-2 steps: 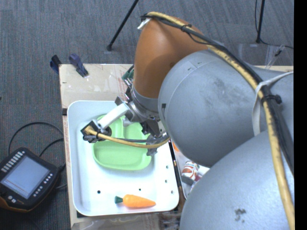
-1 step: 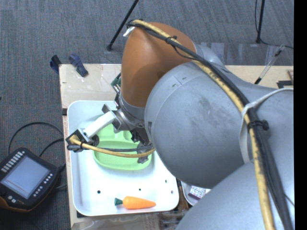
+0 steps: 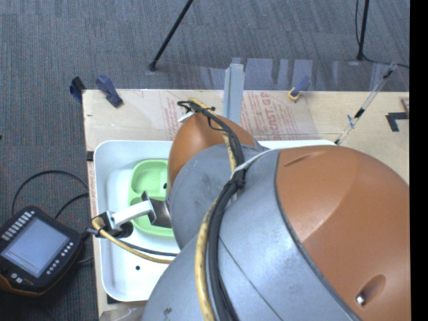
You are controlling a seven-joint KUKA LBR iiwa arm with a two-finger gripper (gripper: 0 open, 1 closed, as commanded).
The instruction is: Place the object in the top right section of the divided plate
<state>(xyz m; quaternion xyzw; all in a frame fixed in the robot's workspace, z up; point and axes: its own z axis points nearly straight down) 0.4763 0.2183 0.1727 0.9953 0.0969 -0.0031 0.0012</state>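
The plate, pale green with raised dividers, lies in the white bin at the left of the frame, and most of it is hidden behind the arm, which fills the lower right and centre. Just a curved green rim and part of one or two sections show at centre left. The object meant for the top right section cannot be made out; it may be under the arm or at the gripper, but that is not visible.

The gripper sits low over the visible part of the plate, a dark metal piece pointing down into it, with a white bracket and a yellow cable trailing toward the lower left. Whether it is spread or closed, and whether it carries anything, I cannot tell.

As for handling, the plate looks like light moulded plastic, stiff and smooth, likely to slide in the bin if nudged. The object itself is best taken across its narrowest firm part, though its shape is unknown here. A handheld control screen rests on the carpet at lower left.
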